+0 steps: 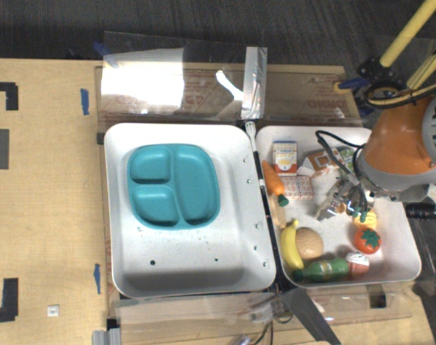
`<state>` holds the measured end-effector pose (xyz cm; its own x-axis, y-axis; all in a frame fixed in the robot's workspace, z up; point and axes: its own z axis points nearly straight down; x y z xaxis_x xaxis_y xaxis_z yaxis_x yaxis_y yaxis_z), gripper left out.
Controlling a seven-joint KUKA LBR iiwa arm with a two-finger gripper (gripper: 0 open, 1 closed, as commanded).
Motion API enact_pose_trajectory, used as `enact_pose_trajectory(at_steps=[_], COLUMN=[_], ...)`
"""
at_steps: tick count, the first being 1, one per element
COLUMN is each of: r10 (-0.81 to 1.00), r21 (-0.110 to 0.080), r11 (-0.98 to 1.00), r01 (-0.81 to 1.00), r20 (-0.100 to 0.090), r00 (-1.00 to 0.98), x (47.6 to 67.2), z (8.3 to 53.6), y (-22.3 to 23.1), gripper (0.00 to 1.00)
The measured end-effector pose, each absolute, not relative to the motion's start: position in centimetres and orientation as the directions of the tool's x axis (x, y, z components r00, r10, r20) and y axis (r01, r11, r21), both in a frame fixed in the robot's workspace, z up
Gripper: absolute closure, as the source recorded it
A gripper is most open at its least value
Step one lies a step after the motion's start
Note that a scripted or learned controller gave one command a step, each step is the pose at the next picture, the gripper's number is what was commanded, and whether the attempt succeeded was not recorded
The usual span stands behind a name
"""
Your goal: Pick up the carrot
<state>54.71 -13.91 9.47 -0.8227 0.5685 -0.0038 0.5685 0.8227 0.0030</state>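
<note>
While the carrot lies against the left wall of the right bin, pointing roughly along that wall, the tool is seen well apart from it, near the bin's middle, and nothing is seen gripped; whether the tool is released or clenched cannot be told. For a good pick, a move to the left is judged to be needed first, then a descent with the grip set across the carrot's width, not along it. The wall is judged the chief hindrance, since little room is left on that side. The left bin is taken up by a teal tray and plays no part. Closer in, a white carton is set just beside the carrot's upper end, and a banana is placed below it. A bun, a green item and a tomato are kept well clear of the approach.
</note>
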Motion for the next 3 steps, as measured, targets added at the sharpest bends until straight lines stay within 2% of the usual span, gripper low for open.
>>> enact_pose_trajectory(at_steps=[1,2,3], r10=[0.643,0.645,0.874], r21=[0.007,0.002,0.000], r11=[0.766,0.764,0.486], r01=[0.643,0.645,0.874], r20=[-0.008,-0.002,0.001], r00=[-0.766,-0.764,-0.486], x=[48.8,48.6,48.0], z=[19.3,19.0,18.4], y=[-8.7,-8.8,-5.5], gripper=[1.00,0.00,0.00])
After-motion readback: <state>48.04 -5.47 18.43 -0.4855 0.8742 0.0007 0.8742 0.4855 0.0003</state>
